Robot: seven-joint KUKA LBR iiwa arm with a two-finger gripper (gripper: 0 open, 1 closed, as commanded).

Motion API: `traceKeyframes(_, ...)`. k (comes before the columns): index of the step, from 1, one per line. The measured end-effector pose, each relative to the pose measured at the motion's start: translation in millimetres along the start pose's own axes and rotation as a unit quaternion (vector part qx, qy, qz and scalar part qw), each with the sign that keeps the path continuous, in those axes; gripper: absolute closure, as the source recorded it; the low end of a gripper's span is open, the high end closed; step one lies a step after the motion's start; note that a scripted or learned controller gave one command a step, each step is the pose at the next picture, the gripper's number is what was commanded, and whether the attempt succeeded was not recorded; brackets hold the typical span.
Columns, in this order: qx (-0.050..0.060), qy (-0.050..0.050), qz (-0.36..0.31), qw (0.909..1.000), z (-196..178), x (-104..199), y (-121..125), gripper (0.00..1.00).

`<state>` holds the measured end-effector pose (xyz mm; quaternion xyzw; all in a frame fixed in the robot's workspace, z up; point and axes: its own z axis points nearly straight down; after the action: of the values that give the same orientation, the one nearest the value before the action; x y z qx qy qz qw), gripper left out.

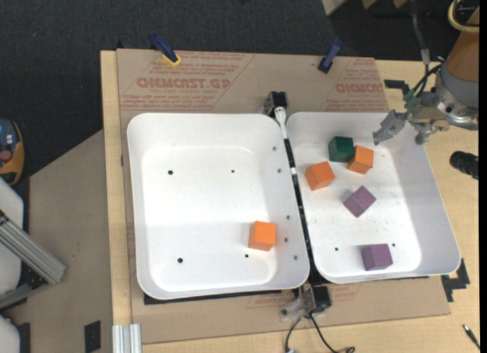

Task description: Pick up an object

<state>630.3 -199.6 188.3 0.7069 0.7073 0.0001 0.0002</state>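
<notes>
Camera view from above gives you two white bins side by side on a cardboard-covered bench. The task names no single thing, so take the cubes in turn. In the right bin [434, 192] a dark green cube [341, 147] sits near the far edge, with an orange cube [361, 159] touching or just beside its right side. Another orange cube [319, 175] lies near that bin's left wall, turned slightly off the bin's edges. Toward the middle you see a purple cube [359, 201] rotated so a corner points to the near edge, and a second purple cube [376, 256] rests close to the near edge, roughly square to it. None has a clear long axis. The left bin [152, 192] carries one orange cube [262, 235] near its near right corner.

The arm [463, 77] comes in over the right bin's far right corner, wrist tilted so the gripper [403, 125] points left and down toward the green and orange pair, above them and apart from them. Its fingers [385, 129] look spread, with nothing between them.

Blue clamps [164, 49] pin the cardboard [228, 77] at the far edge.
</notes>
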Motion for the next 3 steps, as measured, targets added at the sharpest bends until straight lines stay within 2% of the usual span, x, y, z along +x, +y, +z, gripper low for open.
traceKeyframes(1,-0.007,-0.003,0.000,1.0000,78,-14,24,0.00)
traceKeyframes(2,-0.009,-0.001,-0.001,1.0000,85,-17,35,0.00)
traceKeyframes(3,-0.015,-0.006,0.000,0.9999,89,8,33,0.00)
